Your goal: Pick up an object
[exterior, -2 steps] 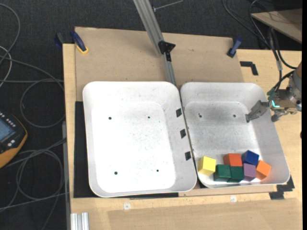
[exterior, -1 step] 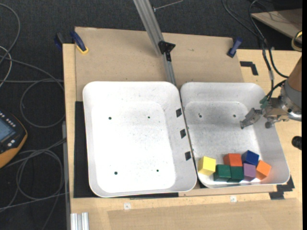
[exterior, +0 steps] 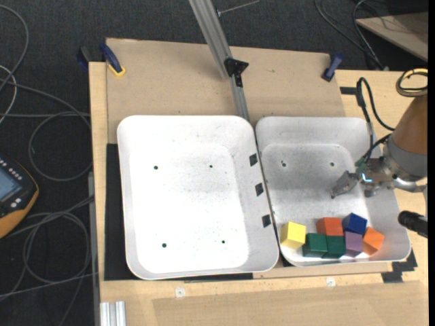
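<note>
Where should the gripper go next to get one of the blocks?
Probably down and toward the near edge of the right bin. The gripper hangs above the bin floor, while the blocks cluster at the near edge. The yellow block stands a little apart from the rest, so it looks easiest to take.

a pale wooden counter stands on dark grey carpet. thin cables loop over the floor at left. blue clamps grip the counter's far corners, and a slanted metal pole rises from its far edge.
</note>
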`<state>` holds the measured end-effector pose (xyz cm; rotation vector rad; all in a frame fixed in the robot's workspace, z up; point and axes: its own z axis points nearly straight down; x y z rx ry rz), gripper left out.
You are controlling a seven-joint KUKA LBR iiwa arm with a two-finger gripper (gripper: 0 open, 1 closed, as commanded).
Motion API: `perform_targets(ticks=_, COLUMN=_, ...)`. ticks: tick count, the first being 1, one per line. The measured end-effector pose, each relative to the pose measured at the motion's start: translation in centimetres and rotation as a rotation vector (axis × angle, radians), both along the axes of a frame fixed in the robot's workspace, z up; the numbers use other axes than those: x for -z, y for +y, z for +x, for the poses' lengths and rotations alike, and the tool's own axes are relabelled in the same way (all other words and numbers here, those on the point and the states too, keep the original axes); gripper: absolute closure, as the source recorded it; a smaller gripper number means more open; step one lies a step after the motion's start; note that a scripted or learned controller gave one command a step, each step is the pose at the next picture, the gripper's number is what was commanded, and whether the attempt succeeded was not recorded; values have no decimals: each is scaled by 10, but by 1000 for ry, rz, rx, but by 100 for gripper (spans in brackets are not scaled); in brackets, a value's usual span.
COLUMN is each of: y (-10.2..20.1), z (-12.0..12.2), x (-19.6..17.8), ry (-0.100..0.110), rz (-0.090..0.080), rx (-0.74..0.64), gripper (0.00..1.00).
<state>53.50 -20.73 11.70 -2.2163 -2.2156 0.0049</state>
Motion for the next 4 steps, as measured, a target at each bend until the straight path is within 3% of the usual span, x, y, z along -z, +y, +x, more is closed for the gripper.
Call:
perform_targets(ticks=1, y=1, z=0, x=19, ry=-3, rz=-1, rx=-1, gripper=0)
perform_targets(ticks=2, y=1, z=1, x=6, ry=-9, rz=-2, rx=-2, gripper=100)
perform_targets(ticks=4, y=10, z=7, x=-101, ry=-15, rz=-5, rx=-3, gripper=100)
